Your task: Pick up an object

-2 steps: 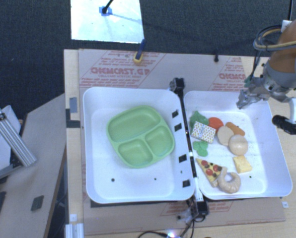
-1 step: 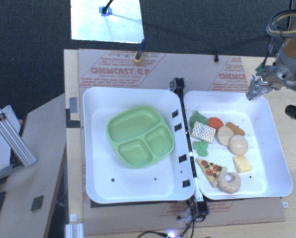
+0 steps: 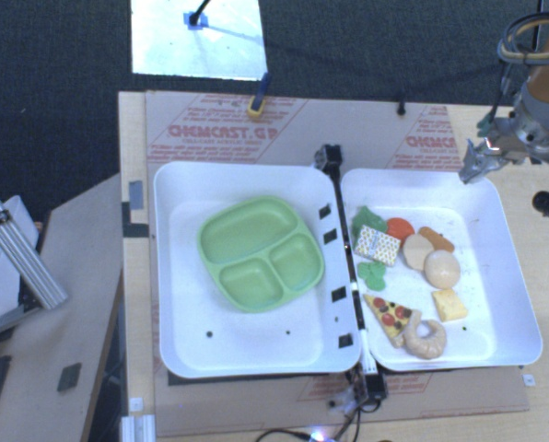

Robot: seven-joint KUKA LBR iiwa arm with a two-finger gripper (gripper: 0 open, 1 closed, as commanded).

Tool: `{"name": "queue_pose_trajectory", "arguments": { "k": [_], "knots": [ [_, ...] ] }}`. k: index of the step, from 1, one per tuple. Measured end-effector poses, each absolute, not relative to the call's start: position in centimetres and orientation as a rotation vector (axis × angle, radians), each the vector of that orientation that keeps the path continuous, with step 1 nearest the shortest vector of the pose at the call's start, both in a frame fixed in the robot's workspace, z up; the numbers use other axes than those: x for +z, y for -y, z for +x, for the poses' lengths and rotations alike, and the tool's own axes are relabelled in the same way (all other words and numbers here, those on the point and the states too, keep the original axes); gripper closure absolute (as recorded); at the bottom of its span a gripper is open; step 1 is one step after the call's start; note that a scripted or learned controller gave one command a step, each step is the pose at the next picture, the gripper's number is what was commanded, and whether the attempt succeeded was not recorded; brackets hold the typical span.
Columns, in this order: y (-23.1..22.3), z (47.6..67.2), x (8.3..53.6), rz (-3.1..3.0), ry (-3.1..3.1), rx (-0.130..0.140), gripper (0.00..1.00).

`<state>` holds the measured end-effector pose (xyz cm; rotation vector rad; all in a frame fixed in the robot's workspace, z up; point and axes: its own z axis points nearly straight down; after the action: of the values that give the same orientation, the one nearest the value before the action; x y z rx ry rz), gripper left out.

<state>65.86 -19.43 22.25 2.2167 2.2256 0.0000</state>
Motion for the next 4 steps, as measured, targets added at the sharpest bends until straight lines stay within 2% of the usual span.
{"name": "queue_pose_trajectory", "arguments": {
  "k": [2, 3, 4],
  "knots": [
    [9.3, 64.6, 21.7, 2.212, -2.235, 0.000, 1.00],
    [4.1, 62.0, 22.5, 2.213, -2.236, -0.002, 1.00],
    [-0.5, 61.2, 22.8, 2.214, -2.236, -0.002, 1.00]
  ]
}}
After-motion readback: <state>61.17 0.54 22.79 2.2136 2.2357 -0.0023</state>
